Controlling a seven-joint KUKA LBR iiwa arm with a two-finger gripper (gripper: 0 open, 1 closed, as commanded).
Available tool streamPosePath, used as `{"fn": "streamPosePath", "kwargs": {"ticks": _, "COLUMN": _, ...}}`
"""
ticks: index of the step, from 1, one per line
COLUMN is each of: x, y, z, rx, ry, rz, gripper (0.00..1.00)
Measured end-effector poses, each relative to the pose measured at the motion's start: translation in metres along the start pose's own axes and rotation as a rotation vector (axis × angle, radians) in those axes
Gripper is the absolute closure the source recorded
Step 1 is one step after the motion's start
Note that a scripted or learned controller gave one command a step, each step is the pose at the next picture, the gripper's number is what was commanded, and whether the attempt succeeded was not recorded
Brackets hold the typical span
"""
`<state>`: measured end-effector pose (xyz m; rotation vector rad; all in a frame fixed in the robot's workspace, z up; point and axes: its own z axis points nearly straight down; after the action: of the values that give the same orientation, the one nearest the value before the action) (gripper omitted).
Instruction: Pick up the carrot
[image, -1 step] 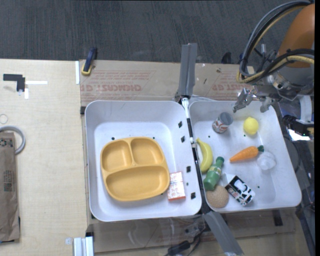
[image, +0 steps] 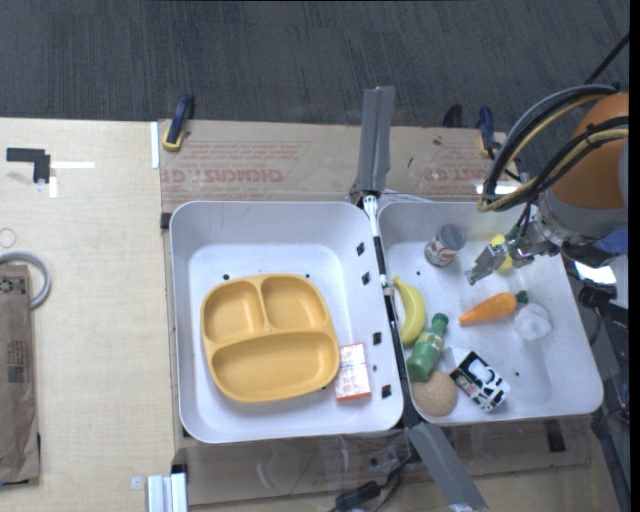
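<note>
The carrot (image: 491, 308), orange with a green tip, lies flat in the right bin (image: 570, 395), its tip pointing right. My gripper (image: 484, 266) hangs over the same bin, a little above and to the left of the carrot and apart from it. It points down and to the left. The carrot is in full view, with nothing on it.
In the right bin lie a banana (image: 409, 308), a green bottle (image: 428, 348), a brown round thing (image: 435, 394), a black-and-white toy (image: 480, 382), a small can (image: 443, 245) and a clear cup (image: 532, 322). The left bin (image: 200, 240) holds a yellow divided plate (image: 270, 338) and a small box (image: 353, 373).
</note>
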<state>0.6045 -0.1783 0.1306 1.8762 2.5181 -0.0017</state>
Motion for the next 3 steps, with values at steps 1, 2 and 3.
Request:
{"fn": "streamPosePath", "kwargs": {"ticks": 1, "x": 0.038, "y": -0.004, "z": 0.039, "rx": 0.0, "ry": 0.001, "rz": -0.101, "gripper": 0.0}}
{"fn": "streamPosePath", "kwargs": {"ticks": 2, "x": 0.009, "y": -0.035, "z": -0.095, "rx": -0.002, "ry": -0.001, "rz": -0.434, "gripper": 0.0}}
{"fn": "streamPosePath", "kwargs": {"ticks": 3, "x": 0.006, "y": -0.036, "z": -0.041, "rx": 0.0, "ry": 0.001, "rz": -0.276, "gripper": 0.0}}
